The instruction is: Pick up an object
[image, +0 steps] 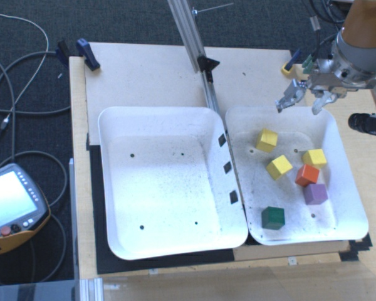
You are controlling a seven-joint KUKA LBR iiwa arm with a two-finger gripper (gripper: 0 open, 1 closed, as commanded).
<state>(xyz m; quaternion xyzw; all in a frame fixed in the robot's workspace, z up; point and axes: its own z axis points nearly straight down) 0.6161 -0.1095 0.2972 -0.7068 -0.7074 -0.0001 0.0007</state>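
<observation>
Nearest the camera, at the front of the right bin [354, 215], a green cube [273, 217] sits alone. Behind it and to the right, a purple cube [315, 194] lies touching an orange-red cube [307, 175], which in turn sits just against a yellow cube [314, 158] close to the bin's right wall. A second yellow cube [279, 167] lies left of that cluster, near but apart from it, and a third yellow cube [267, 140] sits farther back toward the bin's middle. The left bin [113, 130], side by side with the right one, shows a speckled white floor (small dark marks dot it). Farther still, above the rear rim of the right bin, hangs the gripper [297, 107]: its two fingers are spread well apart, with nothing between them and nothing touching them, clear of every cube. The grey arm [357, 49] with its orange band enters from the right. At the far left corner of the bench [144, 74] rests a blue clamp [88, 53]
</observation>
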